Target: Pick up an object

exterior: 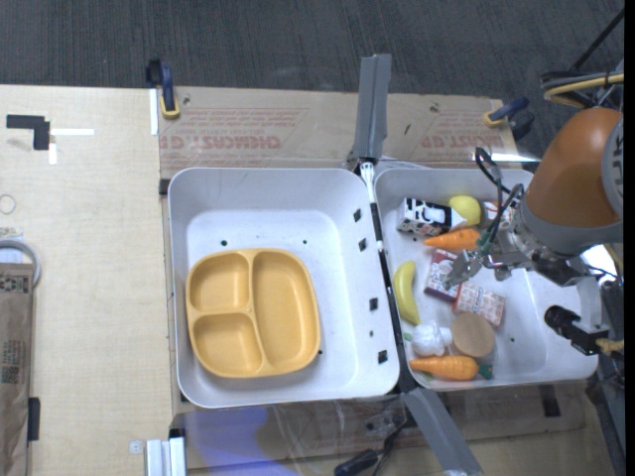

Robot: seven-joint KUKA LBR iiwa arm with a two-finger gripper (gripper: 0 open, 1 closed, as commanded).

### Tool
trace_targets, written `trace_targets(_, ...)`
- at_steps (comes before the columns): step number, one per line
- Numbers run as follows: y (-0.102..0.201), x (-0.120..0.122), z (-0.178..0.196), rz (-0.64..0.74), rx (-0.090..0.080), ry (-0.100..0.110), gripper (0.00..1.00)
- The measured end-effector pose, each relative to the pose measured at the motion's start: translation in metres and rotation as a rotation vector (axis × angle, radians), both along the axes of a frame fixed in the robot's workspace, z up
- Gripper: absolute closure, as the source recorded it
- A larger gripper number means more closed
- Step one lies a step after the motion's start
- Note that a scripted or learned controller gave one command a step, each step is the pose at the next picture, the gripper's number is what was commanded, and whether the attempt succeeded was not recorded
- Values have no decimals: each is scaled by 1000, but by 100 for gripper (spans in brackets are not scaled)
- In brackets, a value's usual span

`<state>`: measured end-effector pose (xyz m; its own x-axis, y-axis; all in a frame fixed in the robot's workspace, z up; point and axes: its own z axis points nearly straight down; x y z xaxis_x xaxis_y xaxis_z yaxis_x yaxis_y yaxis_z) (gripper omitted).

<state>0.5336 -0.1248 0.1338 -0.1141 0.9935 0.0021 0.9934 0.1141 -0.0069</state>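
Note:
My gripper hangs low in the right bin, over a red snack packet and just below an orange carrot. Around it lie a yellow lemon, a black-and-white toy, a banana, a second pinkish packet, a white garlic bulb, a brown round piece and another carrot. The arm's orange band covers the bin's right part. Nothing is visibly lifted.
The left bin holds a yellow divided plate. A grey divider bar runs up between the bins. Cardboard lies behind them, and a wooden bench top spreads to the left.

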Motion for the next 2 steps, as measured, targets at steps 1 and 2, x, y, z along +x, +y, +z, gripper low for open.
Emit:
trace_targets(1,-54,-31,-40,-144,1,-10,0)
trace_targets(2,-57,-28,-31,-148,-4,-18,100)
